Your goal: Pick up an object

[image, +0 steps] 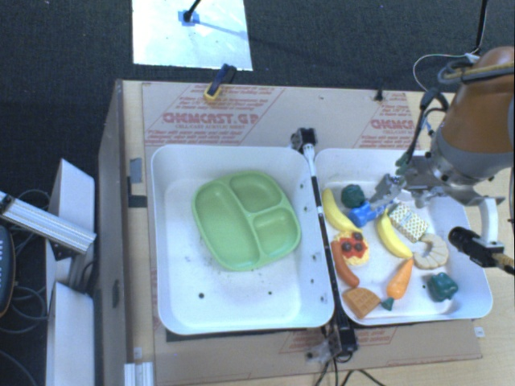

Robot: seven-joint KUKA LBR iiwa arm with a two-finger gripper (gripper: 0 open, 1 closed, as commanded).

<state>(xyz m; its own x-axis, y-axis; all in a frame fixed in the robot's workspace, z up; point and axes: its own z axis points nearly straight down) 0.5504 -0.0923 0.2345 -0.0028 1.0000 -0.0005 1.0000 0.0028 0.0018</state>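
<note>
I see the arm (475, 119) reaching in from the right over the right bin (471, 300), with the tool (385, 193) low above the bin's upper middle. Its finger state I cannot tell from this slant; the metal parts blur together there. Just below and to the left of the tool lies a small blue toy (362, 213), touching or nearly touching its tip, and nothing is clearly between the tool's parts. A dark green round piece (352, 195) sits just left of the tool. One yellow banana (335, 210) lies along the bin's left side, a second banana (393, 236) below the tool, with a checkered block (409, 222) just beside it. Further down I see a ring-shaped biscuit (430, 252), an orange carrot (399, 279), a green pepper piece (441, 286), a waffle wedge (361, 301) and a pizza-like slice with dark dots (352, 248). The left bin (177, 296) holds a pale green divided tray (245, 219), well apart from the tool. Both bins rest on the desk (241, 115).
</note>
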